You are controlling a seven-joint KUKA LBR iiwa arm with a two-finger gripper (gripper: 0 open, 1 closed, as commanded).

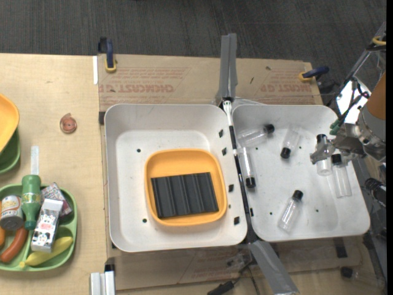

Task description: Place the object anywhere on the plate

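Note:
An orange plate (161,165) sits in the middle of the left bin (123,165). A dark grey ribbed slab (184,194) lies flat on it. The right bin (307,226) holds several clear vials with black caps, lying loose: one near the back left (253,136), one in the middle (288,144), one along the left wall (245,165), and one at the front (288,209). My gripper (322,151) hangs over the right side of that bin. It is just left of another vial (341,180) and above a clear vial end (323,167).
A metal divider (228,66) runs between the bins at the back. On the wooden bench at left stand a green tray of toy food (67,238), part of a yellow bowl (7,125), and a small pink disc (69,124). Clamps (108,57) hold the cardboard base.

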